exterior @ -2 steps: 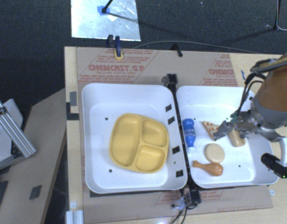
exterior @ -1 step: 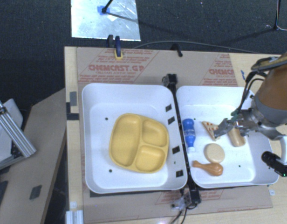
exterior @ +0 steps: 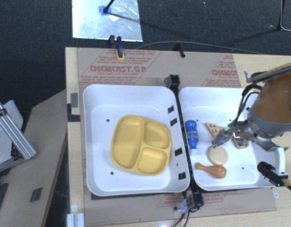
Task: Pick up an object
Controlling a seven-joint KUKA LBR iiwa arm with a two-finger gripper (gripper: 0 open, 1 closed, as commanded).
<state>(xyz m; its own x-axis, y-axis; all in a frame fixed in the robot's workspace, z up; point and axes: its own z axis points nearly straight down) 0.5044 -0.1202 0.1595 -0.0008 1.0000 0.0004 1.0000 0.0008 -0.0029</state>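
Beside right bin's (exterior: 202, 98) rim, bottle (exterior: 191, 135)

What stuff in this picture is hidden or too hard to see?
- Gripper, camera view: small and blurred, so its fingers cannot be read.
- Brown thing by the wrist: partly hidden under the arm, too blurry to name.
- Arm: cut off by the picture's right edge.
- Blue bottle label: too small to read.
- Right bin: its right side is hidden under the arm.
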